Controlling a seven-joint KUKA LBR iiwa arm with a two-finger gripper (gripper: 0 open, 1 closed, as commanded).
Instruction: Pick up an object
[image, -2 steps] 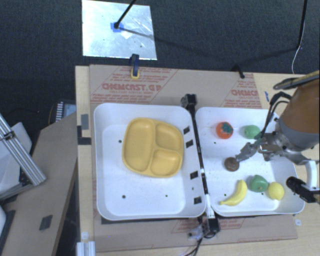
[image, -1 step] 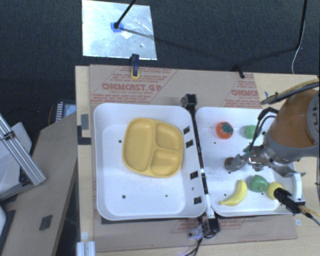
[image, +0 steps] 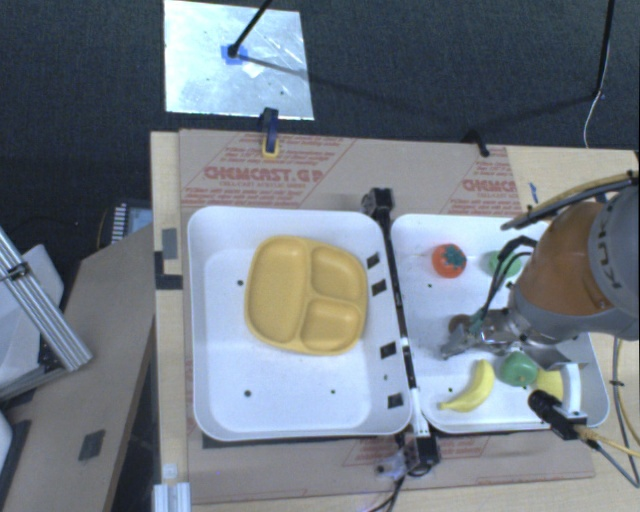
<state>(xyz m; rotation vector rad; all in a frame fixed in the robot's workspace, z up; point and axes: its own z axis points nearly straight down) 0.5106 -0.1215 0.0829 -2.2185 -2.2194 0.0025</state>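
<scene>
My gripper (image: 452, 337) hangs low over the middle of the right bin (image: 420, 300), pointing left. Its two metal fingers stand apart, open, with only white bin floor between them. A yellow banana (image: 472, 388) lies just below it near the bin's front wall. A green round object (image: 518, 369) and a yellow piece (image: 549, 382) sit right of the banana, partly under the arm. An orange ball with a teal patch (image: 449, 260) rests at the back of the bin, and a green object (image: 499, 263) beside it is partly hidden by cables.
The left bin (image: 215, 400) holds a yellow divided plate (image: 305, 294). A black ridge (image: 392, 300) separates the two bins. The grey arm with its orange band (image: 565, 265) covers the right bin's right side.
</scene>
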